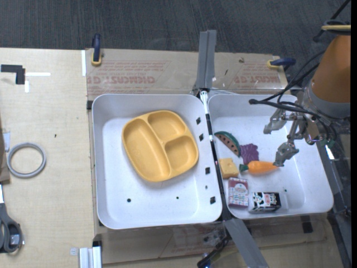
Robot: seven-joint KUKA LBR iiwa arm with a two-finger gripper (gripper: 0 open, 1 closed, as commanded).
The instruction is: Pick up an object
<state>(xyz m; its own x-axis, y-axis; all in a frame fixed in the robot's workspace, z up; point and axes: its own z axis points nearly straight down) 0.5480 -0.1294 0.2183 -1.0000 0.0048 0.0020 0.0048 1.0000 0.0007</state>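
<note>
My gripper [278,142] hangs over the right bin [304,191], its two fingers spread apart and nothing between them; it is open. Its lower fingertip [282,156] sits just above the right end of an orange toy carrot [259,167]. Left of the carrot lie purple grapes [249,151], a watermelon slice [228,142] and a yellow cheese cube [227,167]. Near the bin's front stand a pink milk carton [238,192] and a black-and-white carton [264,201].
A yellow divided plate [160,144] lies in the left bin [111,205]. On the bench to the left are a grey tape roll [25,159] and scissors [8,236]. Cables trail from the arm [333,71] over the right bin's far corner.
</note>
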